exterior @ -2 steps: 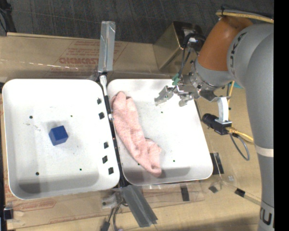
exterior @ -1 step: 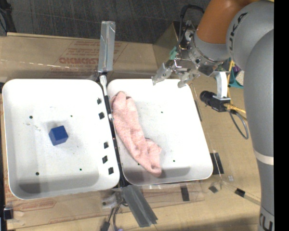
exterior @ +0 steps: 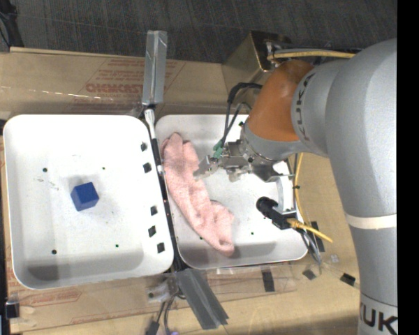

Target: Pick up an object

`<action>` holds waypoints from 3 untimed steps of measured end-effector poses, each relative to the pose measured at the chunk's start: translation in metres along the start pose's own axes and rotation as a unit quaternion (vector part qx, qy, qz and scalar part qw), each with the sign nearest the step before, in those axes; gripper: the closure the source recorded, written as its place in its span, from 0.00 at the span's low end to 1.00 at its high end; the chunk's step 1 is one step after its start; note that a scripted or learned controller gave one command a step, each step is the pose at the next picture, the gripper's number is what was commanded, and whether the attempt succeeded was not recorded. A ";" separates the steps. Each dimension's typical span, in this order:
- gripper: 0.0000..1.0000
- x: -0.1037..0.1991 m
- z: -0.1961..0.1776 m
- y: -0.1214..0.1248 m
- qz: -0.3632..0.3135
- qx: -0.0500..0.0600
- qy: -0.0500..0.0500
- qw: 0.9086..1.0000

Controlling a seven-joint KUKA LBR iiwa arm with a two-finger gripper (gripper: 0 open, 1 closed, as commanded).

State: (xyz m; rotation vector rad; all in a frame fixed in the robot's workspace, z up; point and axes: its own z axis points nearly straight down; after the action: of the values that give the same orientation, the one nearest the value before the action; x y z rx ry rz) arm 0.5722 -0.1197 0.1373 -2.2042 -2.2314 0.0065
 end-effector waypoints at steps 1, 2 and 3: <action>0.00 0.006 0.046 -0.054 -0.009 -0.002 0.001 1.000; 0.00 0.015 0.045 0.046 0.035 -0.002 0.000 0.999; 0.00 -0.046 0.037 0.084 0.010 -0.002 0.000 1.000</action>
State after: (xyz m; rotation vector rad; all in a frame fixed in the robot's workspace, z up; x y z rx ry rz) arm 0.6569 -0.1646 0.0994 -2.2278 -2.2114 0.0020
